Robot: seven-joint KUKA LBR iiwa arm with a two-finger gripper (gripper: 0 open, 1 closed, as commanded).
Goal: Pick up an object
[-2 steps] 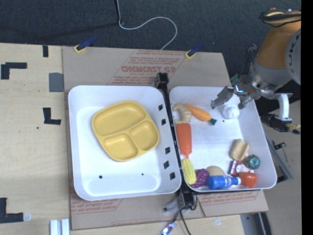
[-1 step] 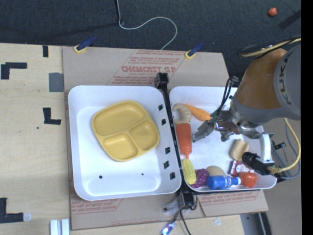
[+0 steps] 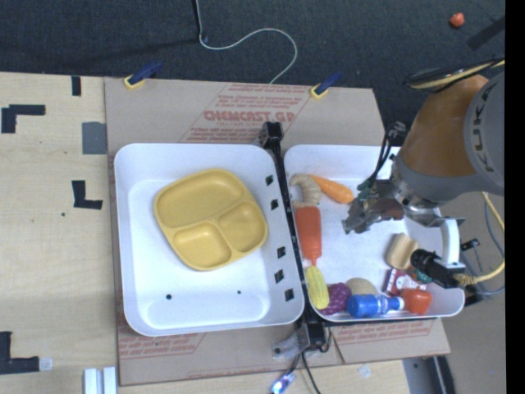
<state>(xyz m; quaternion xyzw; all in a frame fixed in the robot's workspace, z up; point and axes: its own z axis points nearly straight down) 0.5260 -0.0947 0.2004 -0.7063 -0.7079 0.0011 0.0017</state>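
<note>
I look down on a pale wooden counter [image 3: 49, 220] marked with black tape shapes [image 3: 20, 117]. A printed cardboard sheet [image 3: 238, 113] lies on it, pinned at its far edge by two clamps [image 3: 143, 75] [image 3: 326, 83]. On the cardboard, the left bin [image 3: 131, 245] and the right bin [image 3: 336, 149] sit side by side, touching along a black divider strip [image 3: 279, 203]. A yellow divided plate [image 3: 211, 217] lies tilted in the left bin. Beyond the counter, a thin white cable [image 3: 246, 38] loops over the dark floor [image 3: 98, 15], and a small orange ball [image 3: 457, 20] sits well apart from it.
</note>
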